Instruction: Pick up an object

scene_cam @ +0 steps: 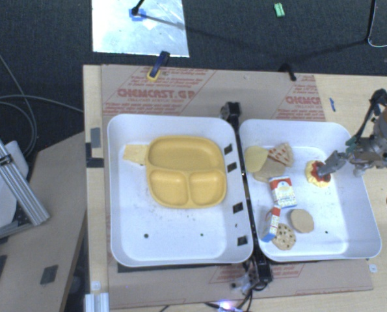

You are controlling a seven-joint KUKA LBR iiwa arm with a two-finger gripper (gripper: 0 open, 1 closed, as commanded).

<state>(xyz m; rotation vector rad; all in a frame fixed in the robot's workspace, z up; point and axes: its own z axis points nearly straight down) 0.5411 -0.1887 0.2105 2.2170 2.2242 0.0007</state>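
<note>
The right bin (359, 236) holds several toy foods: a yellow-and-red round piece (317, 174), a pizza slice (281, 153), a tan wedge (258, 158), a red-and-white carton (282, 191), a tan disc (302, 221), a cookie (283, 236) and a small blue-and-white packet (272, 222). My gripper (324, 168) reaches in from the right, and its tip is down at the yellow-and-red piece, touching or just over it. The fingers are too small to make out.
In the left bin (125, 239) lies a yellow three-compartment tray (185, 171), with a pale yellow flat piece (135, 153) at its left edge. A black divider clip strip (240, 174) runs between the bins. Cables and a metal frame stand off the bench at left.
</note>
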